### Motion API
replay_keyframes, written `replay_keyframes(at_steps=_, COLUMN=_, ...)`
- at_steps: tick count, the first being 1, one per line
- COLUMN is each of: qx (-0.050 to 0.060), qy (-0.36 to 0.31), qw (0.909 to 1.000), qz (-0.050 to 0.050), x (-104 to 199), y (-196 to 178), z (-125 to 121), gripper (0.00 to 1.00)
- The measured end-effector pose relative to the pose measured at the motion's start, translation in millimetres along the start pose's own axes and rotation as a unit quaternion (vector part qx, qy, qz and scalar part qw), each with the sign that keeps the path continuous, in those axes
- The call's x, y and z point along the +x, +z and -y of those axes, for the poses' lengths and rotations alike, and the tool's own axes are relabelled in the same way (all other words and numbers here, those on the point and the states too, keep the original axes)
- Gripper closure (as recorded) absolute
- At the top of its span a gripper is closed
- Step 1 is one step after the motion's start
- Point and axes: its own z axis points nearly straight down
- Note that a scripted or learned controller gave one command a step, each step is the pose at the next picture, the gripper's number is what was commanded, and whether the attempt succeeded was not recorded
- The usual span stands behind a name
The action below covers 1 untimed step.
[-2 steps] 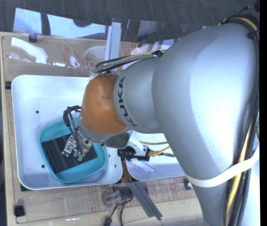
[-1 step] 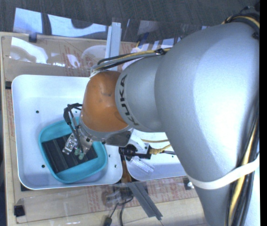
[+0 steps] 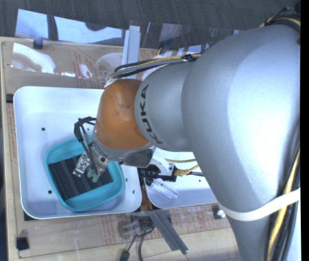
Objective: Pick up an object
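The left white bin (image 3: 32, 145) holds a blue tray (image 3: 84, 181) at its lower middle, tilted a little against the bin's near wall; inside the tray lies a dark ribbed block (image 3: 70, 179) (black or very dark grey, with ridges running across it), covering most of the tray's floor. The end effector (image 3: 88, 167) hangs over the tray's right half, its tip just above or touching the dark block; whether the fingers are apart or together I cannot tell, since the metal parts there are small and blurred, and nothing can be seen clamped between them. The arm (image 3: 225, 118) sweeps in from the right, its orange band (image 3: 119, 116) sitting above the left bin's right edge and hiding most of the right white bin (image 3: 198, 197); in the strip of that bin that shows lies a small clear plastic piece (image 3: 162, 190) near its left wall. The wooden surface (image 3: 78, 230) frames both bins.
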Motion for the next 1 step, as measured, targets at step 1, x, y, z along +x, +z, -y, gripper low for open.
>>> replay_keyframes(at_steps=1, qx=0.0, qy=-0.003, qw=1.0, qz=0.001, x=-0.4, y=-9.4, z=-1.0, gripper=1.0)
